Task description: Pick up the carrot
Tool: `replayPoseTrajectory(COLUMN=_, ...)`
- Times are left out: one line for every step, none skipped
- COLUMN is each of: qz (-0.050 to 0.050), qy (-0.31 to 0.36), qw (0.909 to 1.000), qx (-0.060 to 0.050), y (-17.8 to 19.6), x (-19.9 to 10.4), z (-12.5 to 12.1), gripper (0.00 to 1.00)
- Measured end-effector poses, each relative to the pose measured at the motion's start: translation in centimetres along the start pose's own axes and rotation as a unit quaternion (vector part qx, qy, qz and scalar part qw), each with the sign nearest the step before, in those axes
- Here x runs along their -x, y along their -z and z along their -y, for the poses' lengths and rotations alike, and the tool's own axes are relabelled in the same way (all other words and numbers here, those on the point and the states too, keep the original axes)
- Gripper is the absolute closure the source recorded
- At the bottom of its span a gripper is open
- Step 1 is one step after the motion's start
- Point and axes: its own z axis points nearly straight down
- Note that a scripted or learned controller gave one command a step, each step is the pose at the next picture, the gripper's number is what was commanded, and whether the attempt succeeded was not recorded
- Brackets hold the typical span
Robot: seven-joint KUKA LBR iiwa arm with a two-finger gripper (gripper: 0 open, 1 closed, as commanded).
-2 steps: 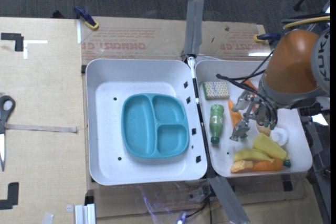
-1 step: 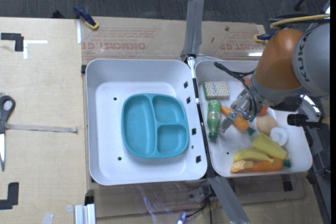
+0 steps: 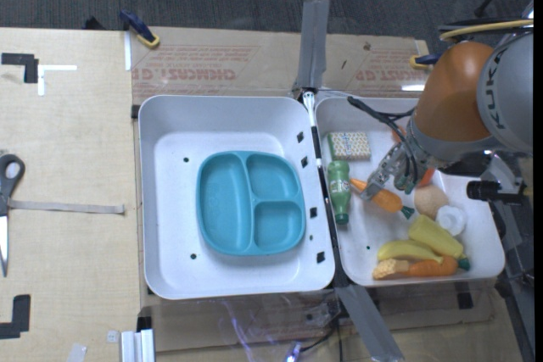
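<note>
Reaching in from the right, the arm (image 3: 462, 93) has its end effector (image 3: 386, 178) low in the right bin (image 3: 488, 267), over a small orange piece (image 3: 386, 200) with a thin tip towards the bottle (image 3: 338, 191). That piece may be a carrot; whether the tool pinches it or merely hovers just above, I cannot tell, nor how the tool is set.

A clearer carrot (image 3: 428, 269) lies along the near wall of the same bin, below a banana (image 3: 407, 250) and a yellow pepper (image 3: 437, 236). Its long axis runs nearly left to right, green stub at the right, pale end to the left. Pressed against the wall with the banana touching, it leaves little room for a grasp across it.

In the left bin (image 3: 157, 208) sits a teal tray (image 3: 251, 203), probably there as a target. A sponge (image 3: 349, 145) lies at the right bin's far side.
</note>
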Motion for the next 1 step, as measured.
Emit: replayPoseTrajectory(qz=-0.003, qy=0.005, qw=1.0, qx=0.0, y=8.98, x=-5.03, z=-5.67, gripper=1.0)
